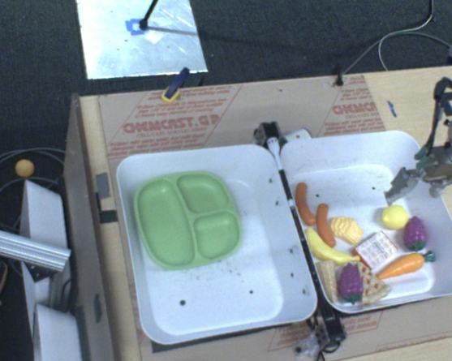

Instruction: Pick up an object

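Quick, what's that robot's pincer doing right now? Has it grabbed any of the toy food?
Pincer: above the right bin, nothing between its fingers; open or closed cannot be told.

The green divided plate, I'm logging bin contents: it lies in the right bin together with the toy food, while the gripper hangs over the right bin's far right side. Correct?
Not quite. The camera view shows the green divided plate alone in the left bin; the toy food, such as the carrot and banana, lies in the right bin. The gripper does hang over that bin's right side.
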Available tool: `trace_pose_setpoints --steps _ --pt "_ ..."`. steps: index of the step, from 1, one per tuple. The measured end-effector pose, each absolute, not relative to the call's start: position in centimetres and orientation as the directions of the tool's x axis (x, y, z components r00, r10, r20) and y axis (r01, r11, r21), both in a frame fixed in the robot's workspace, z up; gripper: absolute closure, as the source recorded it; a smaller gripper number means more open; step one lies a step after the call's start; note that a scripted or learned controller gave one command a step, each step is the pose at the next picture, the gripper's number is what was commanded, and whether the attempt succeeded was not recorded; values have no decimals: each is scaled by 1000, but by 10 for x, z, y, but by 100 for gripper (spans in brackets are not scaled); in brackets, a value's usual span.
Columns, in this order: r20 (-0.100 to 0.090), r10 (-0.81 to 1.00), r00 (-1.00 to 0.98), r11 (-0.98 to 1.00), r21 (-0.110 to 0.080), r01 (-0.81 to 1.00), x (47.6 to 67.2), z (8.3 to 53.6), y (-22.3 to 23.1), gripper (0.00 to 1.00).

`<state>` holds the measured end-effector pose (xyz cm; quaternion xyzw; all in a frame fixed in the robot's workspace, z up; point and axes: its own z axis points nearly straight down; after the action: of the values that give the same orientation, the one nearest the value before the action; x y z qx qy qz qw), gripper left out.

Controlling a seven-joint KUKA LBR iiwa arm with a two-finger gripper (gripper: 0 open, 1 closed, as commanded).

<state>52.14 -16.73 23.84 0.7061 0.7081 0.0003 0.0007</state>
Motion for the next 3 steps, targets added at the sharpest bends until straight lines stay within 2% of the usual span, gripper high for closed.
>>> trace_pose_setpoints --steps 1,2,3 --pt "0 1000 -2 2 -1 1000 550 155 -194 0" --pt "-1 1000 -1 1 0 1000 535 85 -207 0" --pt "-1 1000 -3 3 3 1000 536 96 -207 100"
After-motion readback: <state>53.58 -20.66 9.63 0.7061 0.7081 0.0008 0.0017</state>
